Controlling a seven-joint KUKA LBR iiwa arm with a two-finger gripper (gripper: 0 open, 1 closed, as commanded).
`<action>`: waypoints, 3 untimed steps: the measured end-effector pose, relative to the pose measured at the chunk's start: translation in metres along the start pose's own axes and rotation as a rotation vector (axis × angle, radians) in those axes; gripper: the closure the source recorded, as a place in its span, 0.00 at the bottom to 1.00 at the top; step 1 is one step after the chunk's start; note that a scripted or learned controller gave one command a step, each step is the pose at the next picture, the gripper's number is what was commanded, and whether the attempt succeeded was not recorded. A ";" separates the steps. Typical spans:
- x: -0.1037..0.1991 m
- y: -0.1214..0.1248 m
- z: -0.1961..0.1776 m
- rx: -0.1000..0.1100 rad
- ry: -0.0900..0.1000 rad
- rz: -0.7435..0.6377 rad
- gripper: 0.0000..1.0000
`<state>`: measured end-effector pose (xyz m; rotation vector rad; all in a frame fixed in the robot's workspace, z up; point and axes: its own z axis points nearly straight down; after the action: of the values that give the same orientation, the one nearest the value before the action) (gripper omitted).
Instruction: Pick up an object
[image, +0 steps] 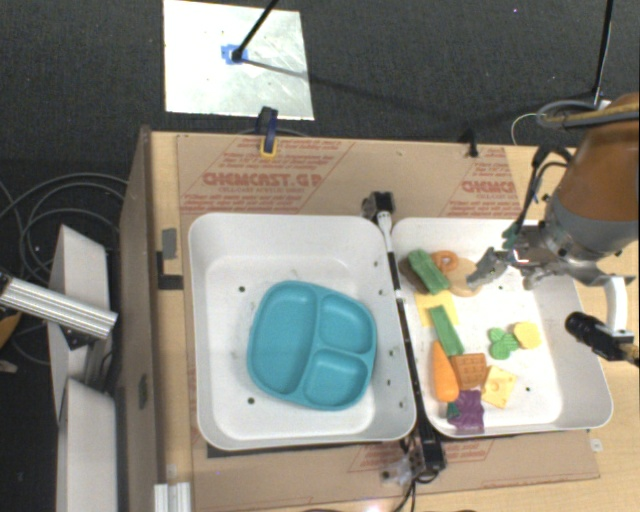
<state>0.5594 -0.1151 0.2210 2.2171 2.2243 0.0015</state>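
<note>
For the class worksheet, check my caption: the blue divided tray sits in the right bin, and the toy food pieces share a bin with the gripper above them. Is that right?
One detail is wrong. In the camera view the blue divided tray lies in the left bin, not the right one. The rest stands: the toy food pieces are in the right bin, with the gripper above them.

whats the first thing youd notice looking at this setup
The big teal plastic divided plate lies alone in the left shallow white bin. Next, the bright toy food in the right shallow white bin: an orange carrot, green blocks, yellow pieces. The grey arm's two-finger gripper hangs over that bin's upper part.
</note>
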 end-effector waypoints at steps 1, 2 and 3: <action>0.035 -0.052 0.142 0.009 0.003 0.001 0.00; -0.003 -0.006 0.125 -0.005 -0.002 0.003 0.00; 0.007 -0.037 0.138 0.004 0.001 0.003 0.00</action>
<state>0.5227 -0.1080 0.0833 2.2229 2.2243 -0.0020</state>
